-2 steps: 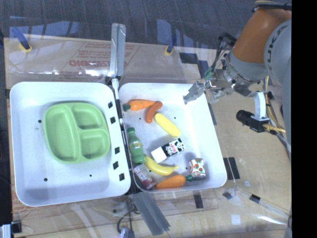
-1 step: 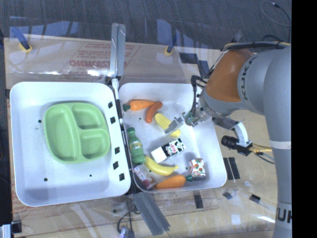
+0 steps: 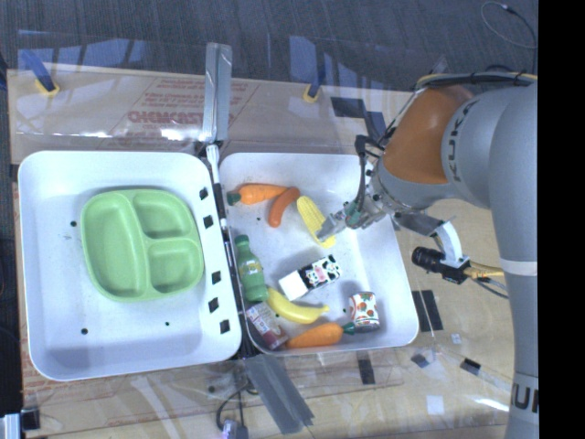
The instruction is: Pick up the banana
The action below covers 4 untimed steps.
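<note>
Camera view: gripper (image 3: 335,230) beside corn cob (image 3: 311,216), grip impossible to tell; better shifted toward banana (image 3: 294,310), lowered across its middle

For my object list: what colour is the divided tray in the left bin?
Light green tray, seen in the camera view.

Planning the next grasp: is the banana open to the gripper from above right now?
Probably yes. The banana lies uncovered, though the green bottle, milk carton and a carrot crowd it. The gripper is over by the corn.
</note>
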Motion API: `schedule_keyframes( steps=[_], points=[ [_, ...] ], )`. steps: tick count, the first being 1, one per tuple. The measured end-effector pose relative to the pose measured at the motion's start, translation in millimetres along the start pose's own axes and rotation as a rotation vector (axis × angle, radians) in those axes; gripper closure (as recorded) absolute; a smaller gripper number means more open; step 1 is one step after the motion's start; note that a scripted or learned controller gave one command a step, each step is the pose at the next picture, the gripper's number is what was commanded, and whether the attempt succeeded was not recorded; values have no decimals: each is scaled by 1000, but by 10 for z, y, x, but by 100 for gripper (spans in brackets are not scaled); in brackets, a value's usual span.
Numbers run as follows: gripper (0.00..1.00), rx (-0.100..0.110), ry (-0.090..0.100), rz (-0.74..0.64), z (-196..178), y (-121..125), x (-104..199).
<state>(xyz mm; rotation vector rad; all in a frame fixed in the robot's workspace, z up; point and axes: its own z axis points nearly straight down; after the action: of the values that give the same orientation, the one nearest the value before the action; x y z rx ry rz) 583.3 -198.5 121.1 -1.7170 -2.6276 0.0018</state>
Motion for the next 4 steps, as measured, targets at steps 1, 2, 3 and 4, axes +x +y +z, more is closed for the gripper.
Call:
schedule_keyframes(
  steps=[1,2,3,4],
  points=[
    [100,-3,-2,100,-770,764,-33],
    [100,-2,-1,254,-1060,1094,651],
    [0,-1,-1,255,-1056,1088,646],
    [0,3,-1,300,-768,-55,249]
  ],
)
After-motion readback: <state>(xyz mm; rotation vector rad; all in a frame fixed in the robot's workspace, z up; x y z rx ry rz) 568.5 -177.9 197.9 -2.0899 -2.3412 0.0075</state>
